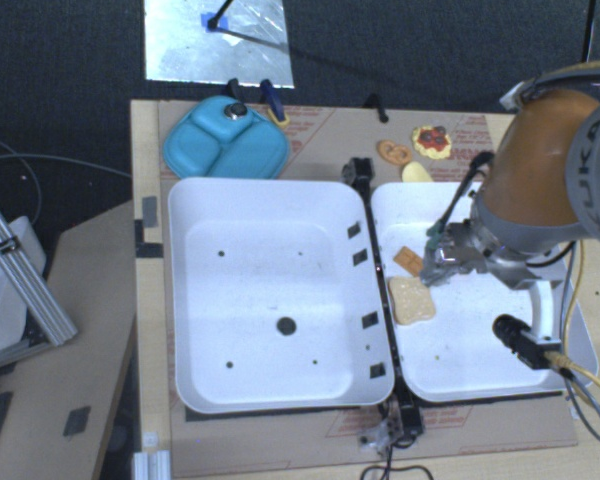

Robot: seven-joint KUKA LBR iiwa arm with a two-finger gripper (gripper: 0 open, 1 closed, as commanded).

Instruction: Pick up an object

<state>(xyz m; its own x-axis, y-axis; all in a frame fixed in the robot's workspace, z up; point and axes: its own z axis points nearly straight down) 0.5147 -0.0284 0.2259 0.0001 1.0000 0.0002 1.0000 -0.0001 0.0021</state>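
The hand [442,260] hangs low in the right bin [480,378], beside the small orange piece [408,261] near the bin's left wall; its opening cannot be told. It should centre over the piece before closing.

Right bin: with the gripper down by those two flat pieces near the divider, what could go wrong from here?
1. The tan slice and the small orange cracker lie flat, so the gripper may slide over them.
2. Both sit close to the right bin wall by the divider, which could block a finger.
3. The two pieces nearly touch; one might get knocked aside.
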